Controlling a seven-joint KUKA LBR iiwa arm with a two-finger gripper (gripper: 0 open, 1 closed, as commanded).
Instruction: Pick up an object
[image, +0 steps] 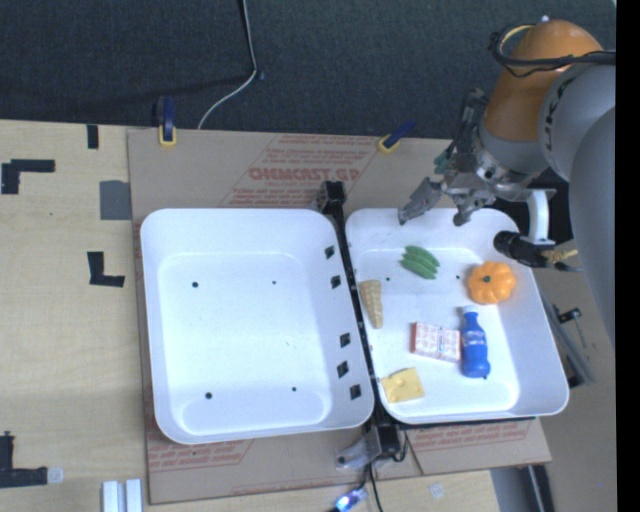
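My gripper (440, 207) hangs open above the far edge of the right bin (545, 390), with nothing between its fingers. Below and just nearer lies a green vegetable (421, 262). An orange pumpkin (491, 283) sits at the bin's right side. A blue bottle (474, 345) lies next to a pink and white packet (435, 341). A pale corn cob (372, 302) rests by the bin's left wall, and a yellow cheese wedge (403, 385) lies near the front edge.
The left bin (240, 320) stands beside the right one, joined by a black divider with clips (342, 290). Both rest on a cardboard sheet (290, 170). A black cable (235, 85) runs across the back.
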